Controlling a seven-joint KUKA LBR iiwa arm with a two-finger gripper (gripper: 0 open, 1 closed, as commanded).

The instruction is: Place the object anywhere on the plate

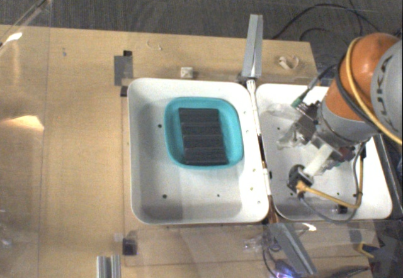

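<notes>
- Desk (75, 163): carrying two white bins side by side.
- Arm (371, 82): hanging over the right bin (378, 207).
- Left bin (189, 207): holding a teal plate (236, 135) toward its far edge.
- Dark ribbed block (201, 137): lying flat on the plate, its long axis running from far edge to near edge, with neither end distinct.
- Gripper (289, 135): showing blurred, so how far the jaws are standing apart cannot be told.
- Step: placing is seemingly finishing, and the next move is calling only for the arm to stay clear.

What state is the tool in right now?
Tool: above the right bin; whether it is open, closed or holding anything cannot be told.
</notes>
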